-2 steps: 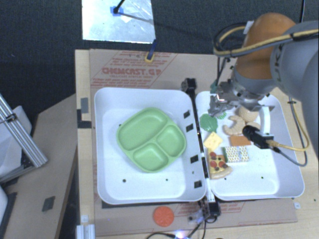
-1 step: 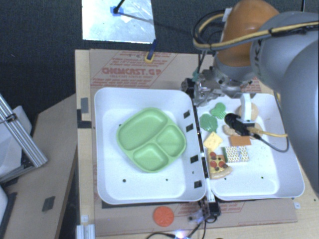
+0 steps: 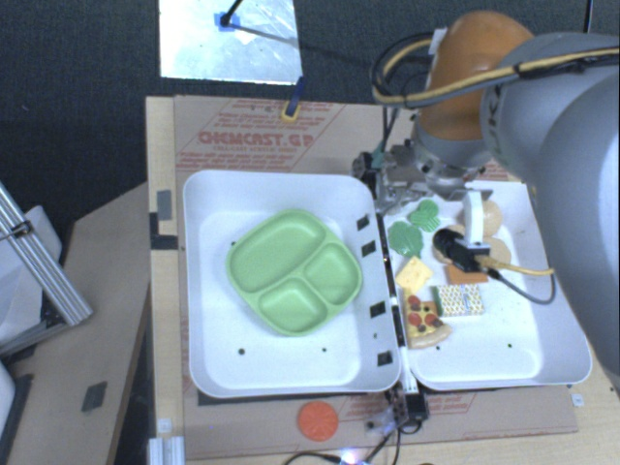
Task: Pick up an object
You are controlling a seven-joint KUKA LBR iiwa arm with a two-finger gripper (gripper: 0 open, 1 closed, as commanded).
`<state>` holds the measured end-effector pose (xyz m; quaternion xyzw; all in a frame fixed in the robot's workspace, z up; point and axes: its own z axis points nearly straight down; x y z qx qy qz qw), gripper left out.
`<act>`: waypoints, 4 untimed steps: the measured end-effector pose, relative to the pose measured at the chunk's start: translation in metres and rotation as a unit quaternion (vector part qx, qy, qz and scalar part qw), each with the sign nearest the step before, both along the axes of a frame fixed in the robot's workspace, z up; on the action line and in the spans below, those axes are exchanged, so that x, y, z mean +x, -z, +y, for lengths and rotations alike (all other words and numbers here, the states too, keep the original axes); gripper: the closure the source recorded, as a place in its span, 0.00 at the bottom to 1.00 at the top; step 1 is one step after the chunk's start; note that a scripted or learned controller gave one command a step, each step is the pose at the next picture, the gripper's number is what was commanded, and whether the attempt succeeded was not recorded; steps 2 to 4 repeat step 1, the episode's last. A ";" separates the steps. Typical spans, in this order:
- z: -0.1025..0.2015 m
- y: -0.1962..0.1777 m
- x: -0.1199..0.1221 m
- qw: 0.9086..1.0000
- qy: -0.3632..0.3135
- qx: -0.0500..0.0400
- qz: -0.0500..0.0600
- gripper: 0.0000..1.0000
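The right bin [image 3: 513, 356] holds several toy foods: two green leafy pieces [image 3: 407, 236], a yellow cheese wedge [image 3: 414, 275], a pizza slice [image 3: 424, 320], a checkered cracker [image 3: 461, 301] and a tan bun [image 3: 491, 217]. My gripper [image 3: 393, 190] hangs over the far left corner of this bin, just behind the green pieces. The grey arm and its orange band reach in from the right and cover the bin's far right part. I see nothing held in the gripper.
The left bin [image 3: 208, 337] bears a green divided plate [image 3: 291, 271]. Black clips line the wall between the bins. An orange disc [image 3: 318, 418] lies on the cardboard in front. A foil sheet [image 3: 230, 27] lies behind the bench.
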<state>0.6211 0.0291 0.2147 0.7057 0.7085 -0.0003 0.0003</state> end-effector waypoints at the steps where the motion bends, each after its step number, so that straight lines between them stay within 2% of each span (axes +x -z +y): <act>1: 0.013 -0.015 0.005 1.000 -0.002 0.001 -0.001 1.00; 4: 0.013 -0.015 0.005 1.000 -0.002 0.001 -0.001 1.00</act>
